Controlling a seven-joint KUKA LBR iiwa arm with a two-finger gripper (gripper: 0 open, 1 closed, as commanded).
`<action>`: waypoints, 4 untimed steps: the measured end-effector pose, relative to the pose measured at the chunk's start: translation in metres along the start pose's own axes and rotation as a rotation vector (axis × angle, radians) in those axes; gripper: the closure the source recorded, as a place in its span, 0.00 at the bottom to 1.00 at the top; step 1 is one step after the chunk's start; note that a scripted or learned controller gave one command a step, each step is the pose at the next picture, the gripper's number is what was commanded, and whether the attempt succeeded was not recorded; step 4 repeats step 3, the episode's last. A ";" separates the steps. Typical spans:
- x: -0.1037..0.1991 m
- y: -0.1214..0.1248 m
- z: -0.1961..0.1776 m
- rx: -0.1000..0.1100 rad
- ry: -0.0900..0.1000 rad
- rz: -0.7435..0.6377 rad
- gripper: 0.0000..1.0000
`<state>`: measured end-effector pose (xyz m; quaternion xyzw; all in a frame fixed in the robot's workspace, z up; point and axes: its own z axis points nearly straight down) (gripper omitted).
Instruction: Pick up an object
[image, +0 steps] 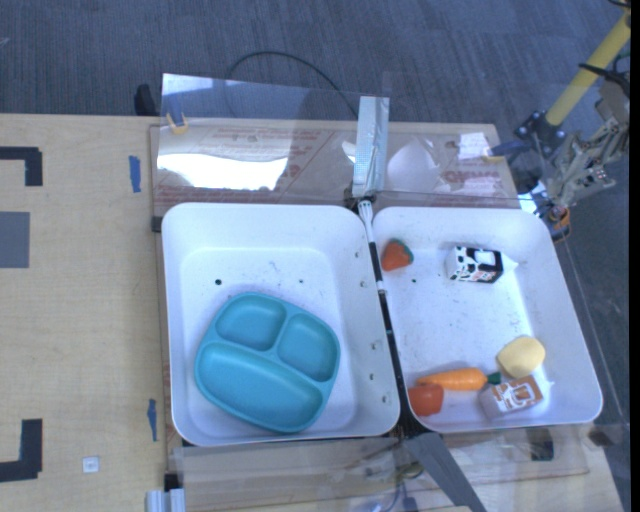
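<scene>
The right bin holds several small items. A red-orange strawberry-like piece lies near its back left corner, with a black-and-white carton just to its right. Along the front lie an orange carrot, a red tomato, a pale yellow rounded piece and a small white-and-orange carton, all close together. In the left bin a blue divided plate rests towards the front.
A clear plastic sheet and a metal strip stand behind the bins. A yellow pole with a metal frame rises at the back right. The wooden bench extends left.
</scene>
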<state>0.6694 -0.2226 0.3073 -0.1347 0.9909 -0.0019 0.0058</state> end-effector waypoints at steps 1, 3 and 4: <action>0.026 0.032 -0.013 -0.005 0.008 0.133 1.00; 0.001 0.001 0.045 -0.003 0.005 -0.071 1.00; 0.001 0.001 0.045 -0.003 0.005 -0.071 1.00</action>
